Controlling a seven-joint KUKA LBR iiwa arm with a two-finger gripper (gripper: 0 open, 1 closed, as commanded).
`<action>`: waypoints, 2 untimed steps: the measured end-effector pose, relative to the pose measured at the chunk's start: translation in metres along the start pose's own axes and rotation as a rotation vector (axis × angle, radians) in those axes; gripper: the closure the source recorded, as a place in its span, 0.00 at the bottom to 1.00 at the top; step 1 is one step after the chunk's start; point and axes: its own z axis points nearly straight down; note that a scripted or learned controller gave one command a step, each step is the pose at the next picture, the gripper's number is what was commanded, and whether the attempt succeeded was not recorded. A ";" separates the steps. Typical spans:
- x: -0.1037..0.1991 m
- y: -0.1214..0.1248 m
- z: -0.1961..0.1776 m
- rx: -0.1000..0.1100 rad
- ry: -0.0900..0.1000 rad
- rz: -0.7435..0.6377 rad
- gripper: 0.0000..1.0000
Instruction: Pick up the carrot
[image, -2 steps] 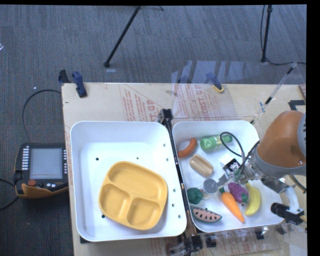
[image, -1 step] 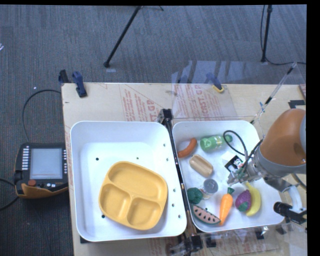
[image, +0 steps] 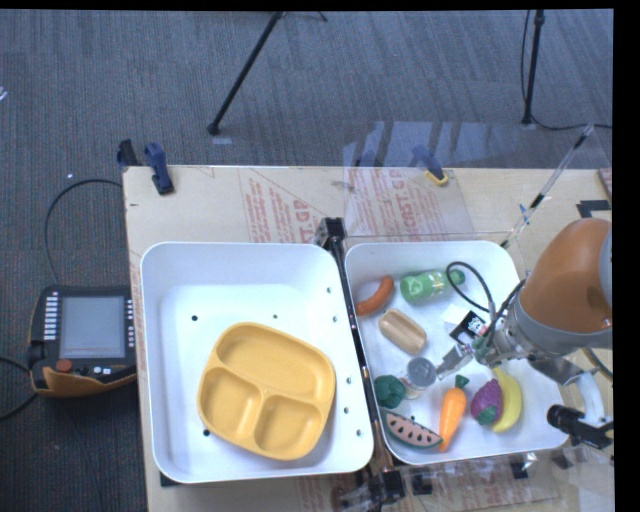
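The carrot (image: 452, 413) lies in the right bin (image: 495, 255) near its front wall. It is orange, with its green top pointing toward the back and its tip toward the front. My gripper (image: 438, 364) reaches in from the right and hangs low, just up and left of the carrot's green top, beside a small grey round piece (image: 420, 372). Nothing shows held in it. The arm's orange band (image: 570, 280) covers the bin's right side.
Around the carrot in the right bin are a watermelon slice (image: 412, 431), a dark green vegetable (image: 388, 391), a purple fruit (image: 487, 401), a banana (image: 511, 398), a bun (image: 401, 330), a sausage (image: 375, 295) and a green can (image: 425, 286). The left bin (image: 170, 300) holds a yellow divided plate (image: 266, 390).
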 end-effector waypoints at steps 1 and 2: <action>0.028 -0.032 0.024 0.045 0.037 -0.289 0.00; 0.026 -0.027 0.016 0.035 0.035 -0.276 1.00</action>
